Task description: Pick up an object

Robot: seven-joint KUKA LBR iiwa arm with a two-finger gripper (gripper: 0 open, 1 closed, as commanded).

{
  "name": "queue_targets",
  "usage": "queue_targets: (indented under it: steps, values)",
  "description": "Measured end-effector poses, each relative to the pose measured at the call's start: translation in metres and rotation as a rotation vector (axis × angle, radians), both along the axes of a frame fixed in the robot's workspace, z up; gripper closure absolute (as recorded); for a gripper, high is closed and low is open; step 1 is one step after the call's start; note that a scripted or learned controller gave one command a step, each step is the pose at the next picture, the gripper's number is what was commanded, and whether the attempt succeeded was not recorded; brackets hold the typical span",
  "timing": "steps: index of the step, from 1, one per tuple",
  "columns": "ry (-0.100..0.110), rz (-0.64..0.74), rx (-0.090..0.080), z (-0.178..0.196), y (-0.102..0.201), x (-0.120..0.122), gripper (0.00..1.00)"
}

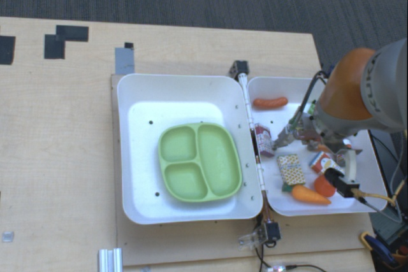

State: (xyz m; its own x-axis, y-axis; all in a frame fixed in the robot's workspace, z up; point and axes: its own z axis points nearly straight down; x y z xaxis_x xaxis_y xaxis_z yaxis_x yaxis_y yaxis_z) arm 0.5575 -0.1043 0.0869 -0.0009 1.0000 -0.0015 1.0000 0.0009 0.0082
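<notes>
The right bin holds several small items. An orange-red sausage lies near its far edge. A dark red packet rests against the left wall, with a yellow patterned pouch just in front of it. A carrot and a red piece lie near the front, and a small orange, white and blue box sits behind them. My gripper hangs low inside this bin, just right of the dark red packet and above the pouch. The grey arm with its orange band covers the bin's right part.
The left bin carries a light green divided plate. A clamp sits at the far end of the wall between the bins. Another clamp with wires sits at the near end. Dark tape patches mark the bench at far left.
</notes>
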Motion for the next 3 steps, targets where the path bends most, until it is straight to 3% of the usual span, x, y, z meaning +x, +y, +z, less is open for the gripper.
queue_targets:
  steps: [1,2,3]
  values:
    - [-0.003,0.0,0.0,0.0,0.013,-0.061,0.0]
    - [-0.009,0.0,-0.001,0.011,0.013,-0.059,1.0]
    - [0.004,0.004,0.002,0.098,0.068,-0.07,1.0]
